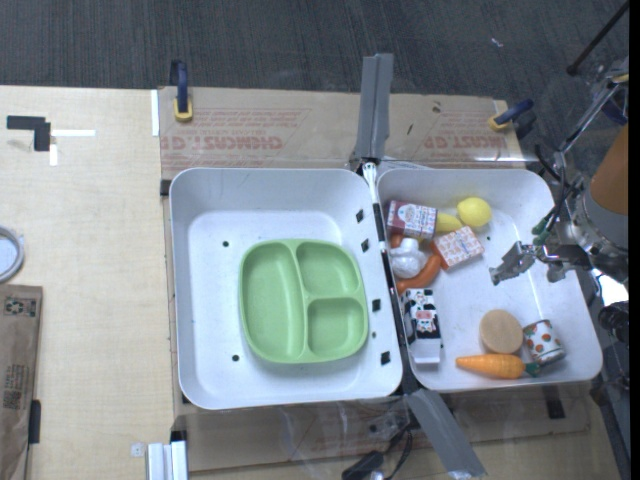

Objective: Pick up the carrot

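The carrot (490, 366) is orange with a small green top at its right end. It lies flat near the front edge of the right bin (570, 298), just below a tan round piece (501, 330). My gripper (512, 263) hovers over the bare middle-right of that bin, well behind the carrot and apart from it. Its fingers (499, 274) point left and stand open with nothing between them.
A spotted can (543, 340) touches the carrot's green end. A cow-print carton (424, 320), an orange curved piece (427, 269), a white lump (406, 260), two small boxes (412, 218) and a lemon (475, 211) crowd the bin's left and back. The left bin (200, 268) holds a green divided plate (304, 300).
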Motion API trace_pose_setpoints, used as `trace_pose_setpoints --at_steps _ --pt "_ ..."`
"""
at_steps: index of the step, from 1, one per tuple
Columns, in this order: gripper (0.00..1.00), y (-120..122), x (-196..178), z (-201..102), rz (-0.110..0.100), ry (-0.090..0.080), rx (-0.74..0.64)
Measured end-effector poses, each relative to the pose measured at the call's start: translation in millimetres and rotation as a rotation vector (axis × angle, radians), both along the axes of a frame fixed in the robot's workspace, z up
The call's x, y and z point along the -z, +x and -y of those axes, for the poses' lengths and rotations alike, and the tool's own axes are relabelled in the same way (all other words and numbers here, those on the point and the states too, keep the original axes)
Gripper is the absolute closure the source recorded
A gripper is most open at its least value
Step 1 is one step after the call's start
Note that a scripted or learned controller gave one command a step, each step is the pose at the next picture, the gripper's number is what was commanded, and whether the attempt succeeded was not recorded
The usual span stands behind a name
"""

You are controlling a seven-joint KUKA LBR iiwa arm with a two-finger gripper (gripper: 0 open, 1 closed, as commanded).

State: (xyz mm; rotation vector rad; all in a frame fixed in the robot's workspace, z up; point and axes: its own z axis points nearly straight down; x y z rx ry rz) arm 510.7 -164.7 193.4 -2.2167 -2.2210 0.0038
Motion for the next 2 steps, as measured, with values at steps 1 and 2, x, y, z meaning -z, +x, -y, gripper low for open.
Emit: trace_pose_setpoints --at_steps 1,2 --pt "0.0 -33.6 102.6 -47.2 0.002 0.0 -0.125" --pt "0.0 -31.8 -131.6 -52.2 0.004 -0.003 -0.231"
